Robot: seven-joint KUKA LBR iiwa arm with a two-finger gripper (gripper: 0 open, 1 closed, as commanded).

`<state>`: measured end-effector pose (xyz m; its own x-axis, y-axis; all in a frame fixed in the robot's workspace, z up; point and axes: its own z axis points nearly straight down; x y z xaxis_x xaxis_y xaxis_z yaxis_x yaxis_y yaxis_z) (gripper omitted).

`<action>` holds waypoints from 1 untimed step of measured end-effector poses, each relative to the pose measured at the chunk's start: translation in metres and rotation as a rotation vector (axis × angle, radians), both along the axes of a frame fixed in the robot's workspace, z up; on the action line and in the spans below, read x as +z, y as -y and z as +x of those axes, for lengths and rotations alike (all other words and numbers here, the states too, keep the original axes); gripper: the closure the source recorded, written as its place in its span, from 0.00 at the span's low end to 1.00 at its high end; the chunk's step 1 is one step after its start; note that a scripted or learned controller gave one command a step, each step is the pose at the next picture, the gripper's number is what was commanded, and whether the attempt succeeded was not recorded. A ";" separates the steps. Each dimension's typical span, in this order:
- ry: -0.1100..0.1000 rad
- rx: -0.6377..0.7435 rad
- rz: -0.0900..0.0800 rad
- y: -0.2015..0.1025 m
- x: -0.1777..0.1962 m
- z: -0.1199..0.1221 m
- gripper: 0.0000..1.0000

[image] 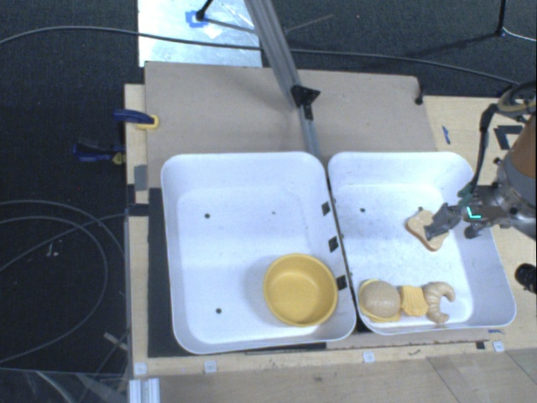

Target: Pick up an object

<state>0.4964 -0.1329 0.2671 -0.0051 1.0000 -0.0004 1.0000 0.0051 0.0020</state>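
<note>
I've got one fixed cam, mounted above the bench (252,107), looking down at a slant. Far enough back that both white bins fit whole, with bench board and dark floor around them. Gripper (445,217) enters from frame right, over the right bin (394,183); left bin (235,191) sits on its far side, toward frame left. Bench's back edge is up-frame of the gripper, front edge below it. A slanted pole (277,40) crosses the top centre.
</note>
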 end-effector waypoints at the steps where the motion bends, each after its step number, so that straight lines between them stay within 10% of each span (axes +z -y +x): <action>1: 0.000 0.000 0.000 0.000 0.000 0.000 0.00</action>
<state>0.4964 -0.1329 0.2673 -0.0052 1.0000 -0.0005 1.0000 0.0052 0.0025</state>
